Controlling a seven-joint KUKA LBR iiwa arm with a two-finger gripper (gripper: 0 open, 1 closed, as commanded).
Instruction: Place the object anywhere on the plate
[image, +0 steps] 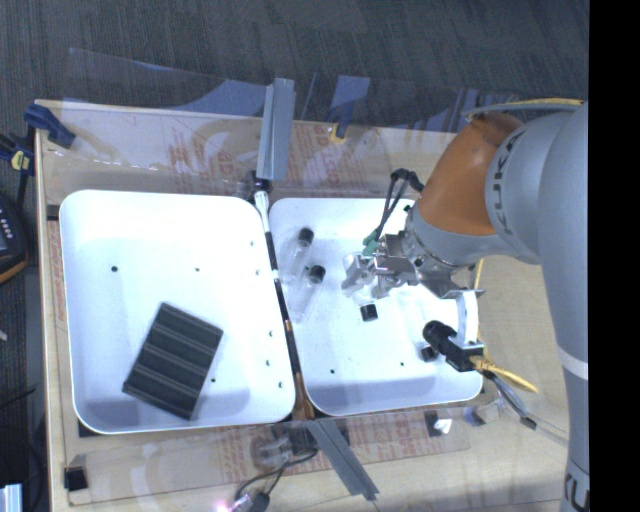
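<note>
A dark ribbed rectangular plate (172, 360) lies tilted in the lower part of the left bin (90, 225). In the right bin (340, 385), a small black block (368, 312) rests on the floor. My gripper (364, 274) hangs just above and slightly left of that block, over the middle of the right bin. Two small clear pieces with black ends (305, 238) (316, 272) lie to the gripper's left, near the wall between the bins. From this slant I see nothing clearly held.
The grey arm with its orange band (470, 190) covers the right bin's upper right. A black fitting (447, 345) on the wrist hangs over the bin's right edge. A metal divider rail (272, 130) stands behind the bins, and cables (505, 385) trail at the right.
</note>
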